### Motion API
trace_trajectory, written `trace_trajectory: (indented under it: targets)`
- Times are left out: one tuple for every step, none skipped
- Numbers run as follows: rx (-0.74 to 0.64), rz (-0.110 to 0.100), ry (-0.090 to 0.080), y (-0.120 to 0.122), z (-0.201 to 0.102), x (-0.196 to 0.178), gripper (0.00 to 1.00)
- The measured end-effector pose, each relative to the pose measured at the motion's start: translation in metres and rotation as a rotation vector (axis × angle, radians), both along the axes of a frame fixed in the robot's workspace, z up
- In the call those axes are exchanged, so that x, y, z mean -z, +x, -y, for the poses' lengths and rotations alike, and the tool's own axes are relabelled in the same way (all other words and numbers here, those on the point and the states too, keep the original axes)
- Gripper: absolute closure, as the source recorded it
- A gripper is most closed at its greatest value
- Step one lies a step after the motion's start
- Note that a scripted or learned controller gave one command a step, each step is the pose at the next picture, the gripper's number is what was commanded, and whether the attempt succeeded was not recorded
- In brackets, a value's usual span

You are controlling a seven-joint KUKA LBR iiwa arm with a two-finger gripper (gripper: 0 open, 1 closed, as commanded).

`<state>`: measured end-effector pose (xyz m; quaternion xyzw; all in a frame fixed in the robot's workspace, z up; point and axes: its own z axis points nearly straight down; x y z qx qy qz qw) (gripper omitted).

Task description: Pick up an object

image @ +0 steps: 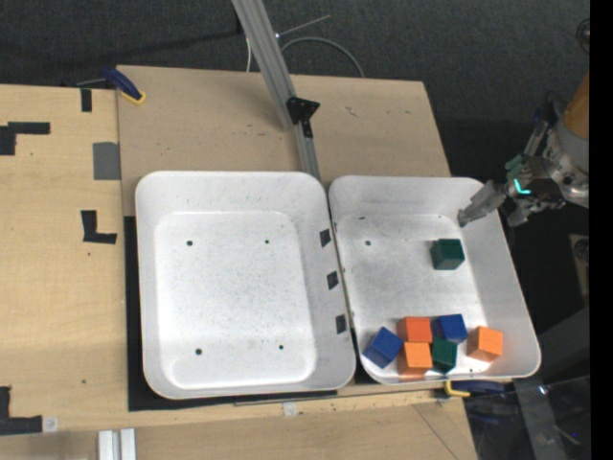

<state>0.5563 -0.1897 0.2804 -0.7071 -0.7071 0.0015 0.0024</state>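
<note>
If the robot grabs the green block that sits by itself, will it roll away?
Probably not. The green block looks like a cube with flat faces, so it should sit still or slide, not roll. It looks stiff and likely light. It stands apart from the other blocks, so nothing should get bumped.

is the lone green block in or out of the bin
In. The green block sits on the right bin's floor, apart from the other blocks.

Wooden bench, two white bins side by side, black tape marks
</note>
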Motion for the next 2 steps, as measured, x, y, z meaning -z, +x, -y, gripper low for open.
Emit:
trace_trajectory:
  targets:
    - [-0.002, 0.005, -0.001, 0.001, 0.0, -0.003, 0.0]
    - [-0.001, -0.002, 0.0, -0.003, -0.002, 0.062, 0.0]
